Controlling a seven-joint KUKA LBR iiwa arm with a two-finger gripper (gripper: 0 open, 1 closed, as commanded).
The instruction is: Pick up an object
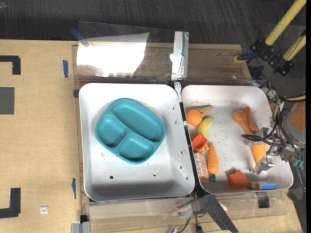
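teal divided plate [129, 129] sits mid left bin [92, 178], alone there. i see the gripper [265, 165] low at the right bin's [221, 123] right edge, can't tell its state. orange carrot piece [258, 152] just beside it, nothing visibly held. more toy food along that bin's left wall: orange ball [194, 117], yellow piece [205, 126], carrot [212, 159].
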